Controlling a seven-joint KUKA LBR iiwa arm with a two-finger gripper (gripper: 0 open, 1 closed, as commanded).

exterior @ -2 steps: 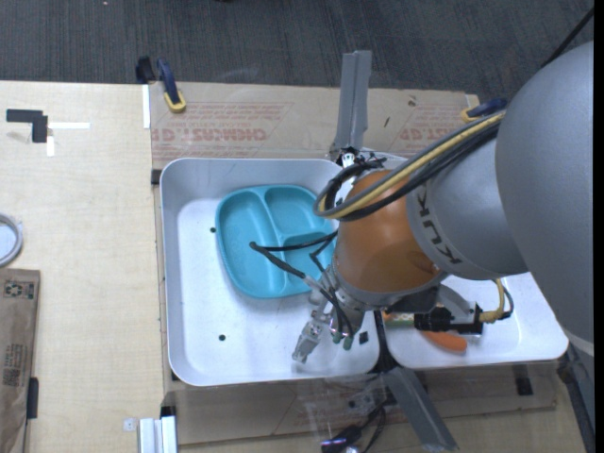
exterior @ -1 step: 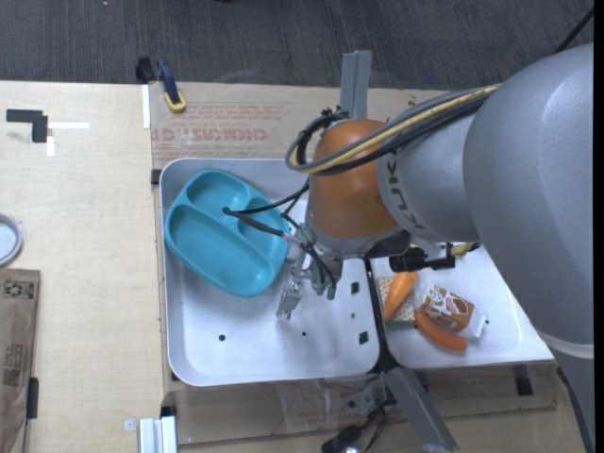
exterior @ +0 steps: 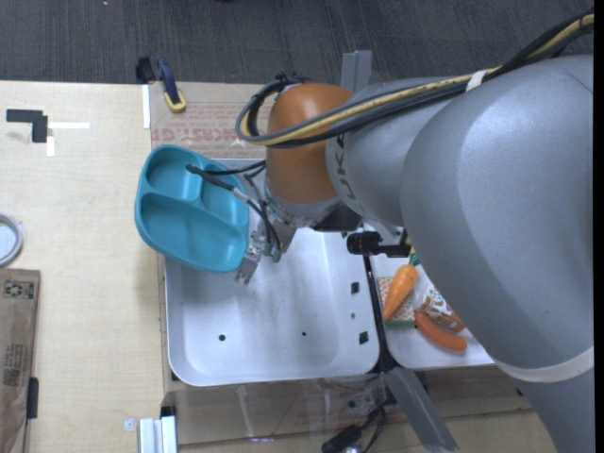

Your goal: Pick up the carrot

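- While reaching in from the right, fills most of the right half of the view: the grey arm (exterior: 491,187), its orange band (exterior: 300,144) sitting over the near corner of the left bin.
- Under everything, a pale wooden bench (exterior: 75,215), with dark carpeted floor (exterior: 283,17) beyond its far edge.
- Side by side on the bench: the left bin (exterior: 274,338), white and shallow, with a few small dark marks on its floor, and the right bin (exterior: 420,352), largely hidden under the arm.
- Tilted over the left bin's far-left corner, overhanging the rim: a teal divided tray (exterior: 189,210).
- Low over the left bin, just beside the tray's right edge: the gripper (exterior: 255,258); fingertips small and blurred, so cannot tell whether apart or together, and nothing seen between them.
- In the right bin, close to the divider between the bins: the carrot (exterior: 400,291), orange, long axis running diagonally, the end with a trace of green toward the upper right, the other end toward the lower left.
- Just beside the carrot, lower right: an orange-red sausage-like piece (exterior: 442,333), lying on a printed packet, partly cut off by the arm.
- On the bench's far edge: a blue and yellow clamp (exterior: 168,85).
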